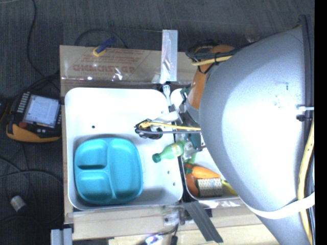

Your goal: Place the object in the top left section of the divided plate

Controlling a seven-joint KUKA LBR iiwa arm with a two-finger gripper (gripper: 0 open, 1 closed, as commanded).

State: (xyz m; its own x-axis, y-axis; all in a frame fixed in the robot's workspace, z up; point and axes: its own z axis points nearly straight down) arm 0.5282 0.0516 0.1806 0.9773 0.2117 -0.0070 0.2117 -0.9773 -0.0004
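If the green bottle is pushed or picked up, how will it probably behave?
The green bottle lies on its side in the left bin, so a push would probably roll it. It looks like plastic, so likely light and stiff. Its rounded body may slip in a grip.

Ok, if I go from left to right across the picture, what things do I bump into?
First the handheld controller → blue divided plate → green bottle → orange carrot → big grey robot arm.

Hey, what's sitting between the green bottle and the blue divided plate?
Nothing. In the camera view, only bare white floor of the left bin separates the green bottle from the blue divided plate.
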